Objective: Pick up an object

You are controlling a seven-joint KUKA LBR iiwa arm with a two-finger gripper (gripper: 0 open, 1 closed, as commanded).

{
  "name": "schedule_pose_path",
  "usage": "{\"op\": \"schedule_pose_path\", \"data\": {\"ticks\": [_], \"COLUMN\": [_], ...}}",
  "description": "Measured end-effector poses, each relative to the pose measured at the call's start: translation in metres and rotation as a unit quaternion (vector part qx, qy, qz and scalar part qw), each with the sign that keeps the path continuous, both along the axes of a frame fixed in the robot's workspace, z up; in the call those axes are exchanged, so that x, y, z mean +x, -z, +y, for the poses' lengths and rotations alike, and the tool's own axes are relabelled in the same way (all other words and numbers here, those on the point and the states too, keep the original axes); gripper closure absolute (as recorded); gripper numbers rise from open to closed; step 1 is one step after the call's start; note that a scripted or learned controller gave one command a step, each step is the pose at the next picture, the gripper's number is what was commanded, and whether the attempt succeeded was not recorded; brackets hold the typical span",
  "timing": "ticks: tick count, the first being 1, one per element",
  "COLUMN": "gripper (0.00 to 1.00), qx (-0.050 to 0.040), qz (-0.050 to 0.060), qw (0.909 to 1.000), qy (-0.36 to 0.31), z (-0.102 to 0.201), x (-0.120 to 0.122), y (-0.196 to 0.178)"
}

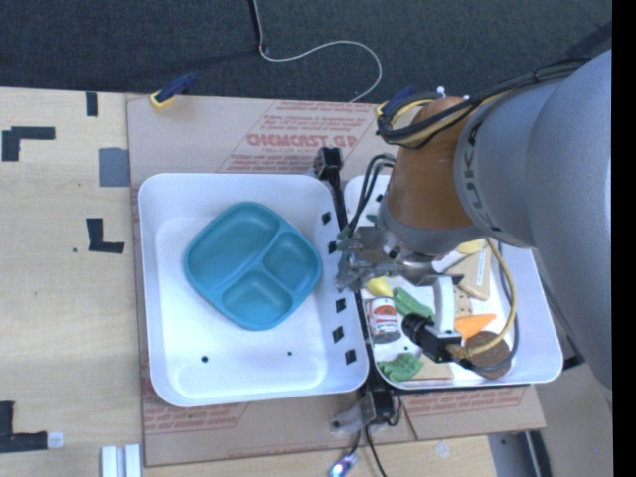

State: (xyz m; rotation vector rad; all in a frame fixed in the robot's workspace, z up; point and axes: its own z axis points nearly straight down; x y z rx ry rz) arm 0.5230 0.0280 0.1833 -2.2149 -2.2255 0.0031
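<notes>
Two white bins on the tabletop (60, 296). Left bin (159, 366): we note a blue divided plate (252, 264). Right bin (542, 366): small items, a green piece (402, 367), an orange piece (475, 323), under the claw (370, 276); its grip we cannot tell.

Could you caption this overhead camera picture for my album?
Robot arm reaching into the right bin of small objects, blue plate in the left bin.

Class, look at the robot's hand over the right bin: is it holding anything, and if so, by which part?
It cannot be told. The hand sits low among the small items in the right bin, hidden under the wrist.
</notes>
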Motion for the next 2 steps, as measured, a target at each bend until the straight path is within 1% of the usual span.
{"op": "schedule_pose_path", "data": {"ticks": [1,2], "gripper": [1.00,1.00], "qx": [0.0000,0.0000], "qz": [0.001,-0.005], "qw": [1.0000,1.0000], "qy": [0.001,0.003], "z": [-0.002,-0.029], "x": [-0.002,-0.040], "y": [-0.012,-0.107]}}
